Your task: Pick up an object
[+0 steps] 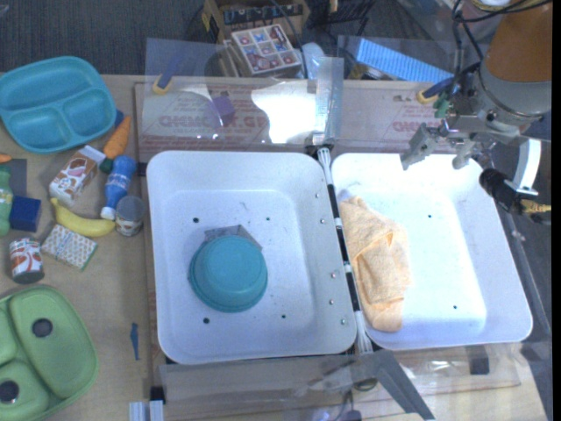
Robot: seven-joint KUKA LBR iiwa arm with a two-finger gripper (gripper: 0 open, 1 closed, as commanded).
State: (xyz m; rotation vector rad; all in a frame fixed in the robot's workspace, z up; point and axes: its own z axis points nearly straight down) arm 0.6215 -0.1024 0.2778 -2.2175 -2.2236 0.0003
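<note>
Arm cropped at right edge, pincer fingers indistinct, towel crumpled.

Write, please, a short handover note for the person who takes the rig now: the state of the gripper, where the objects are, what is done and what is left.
Gripper: above the far edge of the right bin, fingers spread, nothing between them.
Orange cloth: lies crumpled along the left side of the right bin, nearer the camera than the gripper and apart from it.
Teal bowl: sits upside down in the left bin, partly on a grey scrap.
Done: nothing is picked up yet.
Left: choose one object, bring the gripper down on it, close and lift. The cloth looks the closer choice.
</note>
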